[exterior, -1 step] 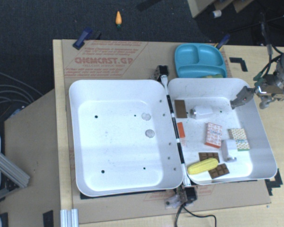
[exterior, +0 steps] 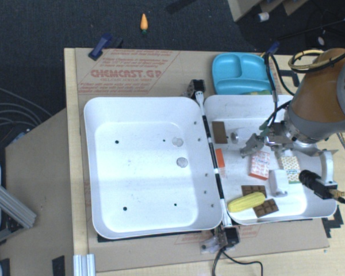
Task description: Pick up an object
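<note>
You have a tan bench (exterior: 132, 68) with red print on its far part. Take the left bin (exterior: 146, 165) as your landmark: it lies flat on the bench, the right bin (exterior: 241, 105) touches its right rim, and a blue tray (exterior: 241, 73) lies beyond its far right corner.

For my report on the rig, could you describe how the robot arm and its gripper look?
The arm is thick and rounded, with a wide orange band above a grey wrist section. A black cable and a yellowish looped one run by it. The gripper is a small grey metal assembly with thin fingers.
</note>
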### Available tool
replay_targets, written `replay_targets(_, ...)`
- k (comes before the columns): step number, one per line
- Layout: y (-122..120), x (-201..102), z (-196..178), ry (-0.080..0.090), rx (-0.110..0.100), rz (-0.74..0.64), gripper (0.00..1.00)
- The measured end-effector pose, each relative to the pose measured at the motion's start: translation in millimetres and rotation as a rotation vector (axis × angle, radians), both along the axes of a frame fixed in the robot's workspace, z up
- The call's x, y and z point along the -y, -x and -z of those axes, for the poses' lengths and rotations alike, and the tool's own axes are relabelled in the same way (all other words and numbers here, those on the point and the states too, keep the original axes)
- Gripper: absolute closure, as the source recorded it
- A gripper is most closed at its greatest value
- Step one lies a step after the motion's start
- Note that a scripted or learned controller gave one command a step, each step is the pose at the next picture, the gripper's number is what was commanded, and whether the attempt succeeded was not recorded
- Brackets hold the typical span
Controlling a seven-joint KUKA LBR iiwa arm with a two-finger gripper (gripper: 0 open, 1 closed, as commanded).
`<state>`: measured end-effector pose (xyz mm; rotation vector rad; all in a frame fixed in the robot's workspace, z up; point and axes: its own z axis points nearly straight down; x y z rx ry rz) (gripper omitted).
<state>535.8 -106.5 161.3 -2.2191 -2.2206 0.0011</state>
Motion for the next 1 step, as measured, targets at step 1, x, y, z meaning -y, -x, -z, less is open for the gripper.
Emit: replay_targets(1, -27.8, -0.2, 73.1, 0.003, 0.009, 0.001, 0.0)
